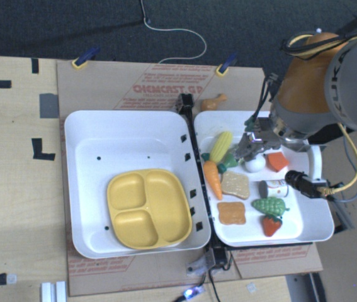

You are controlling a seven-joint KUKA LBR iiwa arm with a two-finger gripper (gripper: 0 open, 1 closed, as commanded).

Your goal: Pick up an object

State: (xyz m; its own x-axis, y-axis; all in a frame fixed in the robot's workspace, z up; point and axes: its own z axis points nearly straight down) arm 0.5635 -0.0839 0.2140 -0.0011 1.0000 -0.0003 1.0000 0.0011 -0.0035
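The right bin holds toy food: a yellow corn cob, an orange carrot, a slice of bread, an orange-brown patty, a green leafy piece, a red strawberry, an orange-red block, a white round piece and a small grey block. My gripper hangs low over the bin's upper middle, just above the white round piece and right of the corn. I see nothing held between its fingers.
The left bin holds a yellow three-compartment plate. A small tan toy lies on the cardboard behind the right bin. A white cable loops at the back. The arm's orange band looms over the right bin's far corner.
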